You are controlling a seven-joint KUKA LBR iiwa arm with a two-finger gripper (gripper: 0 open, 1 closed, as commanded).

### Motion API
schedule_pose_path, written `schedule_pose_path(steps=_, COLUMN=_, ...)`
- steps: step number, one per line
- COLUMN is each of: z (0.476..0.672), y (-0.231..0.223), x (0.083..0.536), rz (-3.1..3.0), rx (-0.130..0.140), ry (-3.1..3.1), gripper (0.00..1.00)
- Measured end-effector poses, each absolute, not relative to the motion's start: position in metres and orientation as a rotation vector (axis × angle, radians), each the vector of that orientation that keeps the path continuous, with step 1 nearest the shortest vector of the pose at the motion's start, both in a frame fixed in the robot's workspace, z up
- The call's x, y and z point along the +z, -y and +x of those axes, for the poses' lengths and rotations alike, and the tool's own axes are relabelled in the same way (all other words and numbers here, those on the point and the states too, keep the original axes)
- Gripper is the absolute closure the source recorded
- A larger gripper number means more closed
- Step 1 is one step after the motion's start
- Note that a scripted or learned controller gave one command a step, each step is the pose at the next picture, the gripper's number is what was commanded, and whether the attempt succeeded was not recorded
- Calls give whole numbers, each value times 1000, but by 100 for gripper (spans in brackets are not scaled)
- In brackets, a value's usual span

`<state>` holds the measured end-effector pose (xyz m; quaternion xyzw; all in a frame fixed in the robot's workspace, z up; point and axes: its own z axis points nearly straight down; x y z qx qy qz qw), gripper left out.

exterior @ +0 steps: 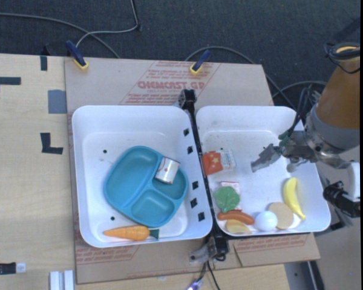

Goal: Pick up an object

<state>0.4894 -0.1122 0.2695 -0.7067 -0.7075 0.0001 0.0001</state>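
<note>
We see gripper (267, 157) over right bin (242, 115) near right wall, nothing between its prongs; opening unclear to us. Banana (292, 197) untouched; pick not started.

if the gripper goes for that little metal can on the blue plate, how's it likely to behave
The metal can lies tilted across a divider ridge of the blue plate, so a nudge would probably roll it. Its shiny side looks slippery for the gripper. Being small, it is probably light and stiff.
</note>
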Motion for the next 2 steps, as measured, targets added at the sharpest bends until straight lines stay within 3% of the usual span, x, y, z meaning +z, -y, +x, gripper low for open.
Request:
schedule_pose_path(steps=1, z=553, y=172, x=242, rz=-2221, rx=2, ry=2221, gripper=0)
schedule_pose_path(steps=2, z=570, y=215, x=193, rz=-2221, rx=4, ry=2220, gripper=0)
